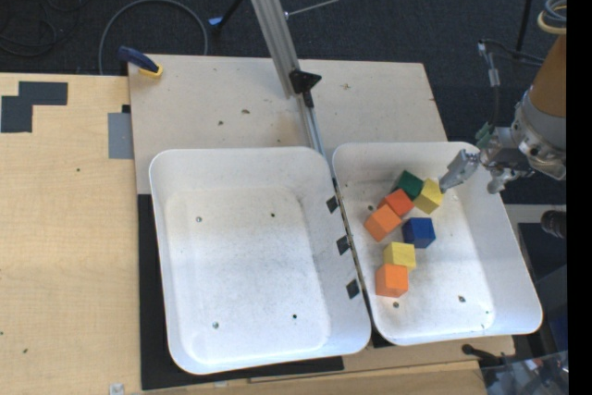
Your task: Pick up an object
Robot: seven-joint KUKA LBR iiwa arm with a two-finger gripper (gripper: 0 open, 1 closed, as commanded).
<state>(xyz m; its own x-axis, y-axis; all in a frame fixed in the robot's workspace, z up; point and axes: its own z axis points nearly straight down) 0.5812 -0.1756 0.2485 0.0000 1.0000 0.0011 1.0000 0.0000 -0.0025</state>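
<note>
The right bin holds several small blocks in a loose cluster: a green block, a red block, a yellow block, an orange block, a blue block, a second yellow block and a second orange block. My gripper hangs over the bin's upper right part, just right of the upper yellow block. It is open, with nothing between its fingers. One fingertip points toward that yellow block.
The left bin lies beside the right one, with black clips along the shared edge. A slanted aluminium bar rises behind the bins. A blue and yellow clamp sits at the board's far left corner.
</note>
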